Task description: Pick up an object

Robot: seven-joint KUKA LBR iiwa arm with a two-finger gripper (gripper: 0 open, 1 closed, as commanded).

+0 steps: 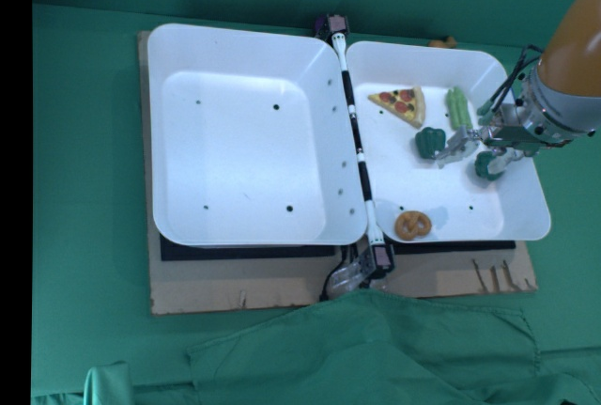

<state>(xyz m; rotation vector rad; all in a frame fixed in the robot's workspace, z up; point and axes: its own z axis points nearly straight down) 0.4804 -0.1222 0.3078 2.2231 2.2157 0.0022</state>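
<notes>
My gripper hangs over the right side of the right bin, with its fingers spread apart and nothing held between them. One finger points left, close to a dark green pepper. A second dark green piece lies under the other finger. Just left of the wrist lies a light green stalk. The pizza slice rests near the bin's back left, and a brown pretzel sits by its front wall.
The left bin stands beside the right one, with a black-and-white divider bar between them. Both rest on a cardboard sheet. Green cloth bunches at the front, and a small orange object lies behind the right bin.
</notes>
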